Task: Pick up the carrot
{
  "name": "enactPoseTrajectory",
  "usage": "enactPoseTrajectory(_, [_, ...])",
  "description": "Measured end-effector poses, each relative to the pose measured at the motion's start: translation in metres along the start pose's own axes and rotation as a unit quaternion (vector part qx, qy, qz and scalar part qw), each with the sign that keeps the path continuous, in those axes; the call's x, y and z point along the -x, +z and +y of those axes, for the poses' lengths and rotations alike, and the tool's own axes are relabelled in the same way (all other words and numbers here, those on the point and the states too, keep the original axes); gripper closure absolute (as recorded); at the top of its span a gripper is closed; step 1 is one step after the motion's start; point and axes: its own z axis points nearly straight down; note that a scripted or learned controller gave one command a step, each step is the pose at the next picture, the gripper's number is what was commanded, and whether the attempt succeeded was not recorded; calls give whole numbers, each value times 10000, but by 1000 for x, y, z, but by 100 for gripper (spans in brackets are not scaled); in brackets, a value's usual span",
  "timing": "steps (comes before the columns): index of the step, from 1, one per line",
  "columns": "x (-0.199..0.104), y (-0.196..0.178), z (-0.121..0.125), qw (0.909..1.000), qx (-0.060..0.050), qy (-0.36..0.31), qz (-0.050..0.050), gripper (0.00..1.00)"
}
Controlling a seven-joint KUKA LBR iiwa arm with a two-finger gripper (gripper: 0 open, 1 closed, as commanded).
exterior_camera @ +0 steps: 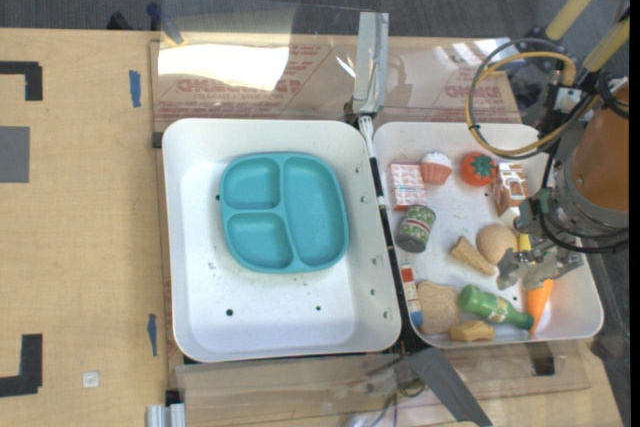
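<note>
The carrot (539, 301) lies in the right bin (585, 323), just right of the green bottle (493, 306), long axis pointing away from the rim. The gripper (533, 267) hangs directly over its top end; its grip I cannot tell.

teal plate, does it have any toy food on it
No, the teal plate lies bare in the left bin; the carrot lies in the right bin.

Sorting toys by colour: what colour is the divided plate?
Teal divided plate, seen clearly in the camera view.
</note>
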Motion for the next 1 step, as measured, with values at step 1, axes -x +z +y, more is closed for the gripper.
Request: enactPoseTrajectory(1, [-39, 74, -5, 9971, -28, -755, 15, 100])
